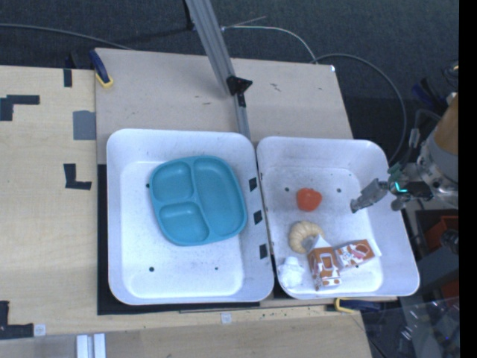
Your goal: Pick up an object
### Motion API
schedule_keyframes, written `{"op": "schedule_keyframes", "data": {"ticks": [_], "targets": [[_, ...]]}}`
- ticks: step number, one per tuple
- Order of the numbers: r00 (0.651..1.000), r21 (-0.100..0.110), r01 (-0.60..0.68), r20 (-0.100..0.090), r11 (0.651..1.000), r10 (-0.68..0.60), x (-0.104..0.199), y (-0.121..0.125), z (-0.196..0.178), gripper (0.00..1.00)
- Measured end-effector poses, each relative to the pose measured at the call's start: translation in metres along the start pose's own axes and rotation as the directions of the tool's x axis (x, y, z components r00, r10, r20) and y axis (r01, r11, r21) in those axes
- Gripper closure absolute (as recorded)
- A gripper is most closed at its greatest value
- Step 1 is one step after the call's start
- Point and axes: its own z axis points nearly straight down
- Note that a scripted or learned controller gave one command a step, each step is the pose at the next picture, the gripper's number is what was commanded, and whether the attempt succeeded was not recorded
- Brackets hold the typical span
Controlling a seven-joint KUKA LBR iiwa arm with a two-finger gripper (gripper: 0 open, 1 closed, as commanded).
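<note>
The right bin (373,155) holds a small red round object (309,198) near its middle. Below it lies a tan ring-shaped pastry (304,236). Two orange-and-white packets (339,261) rest at the front, with a crumpled white piece (291,273) to their left. My gripper (367,198) hangs over the right side of this bin, to the right of the red object and apart from it. Nothing shows in its grasp.
The left bin (123,222) carries a blue divided plate (197,199). A grey metal pole (212,36) slants in from the top toward the seam between the bins. Cables (350,58) trail across the dark floor behind the bench.
</note>
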Motion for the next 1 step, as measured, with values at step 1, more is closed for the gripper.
{"op": "schedule_keyframes", "data": {"ticks": [1], "targets": [[1.0, 0.006, -0.002, -0.001, 1.0, 0.002, -0.0049, -0.0006, 0.0628, 0.0]]}}
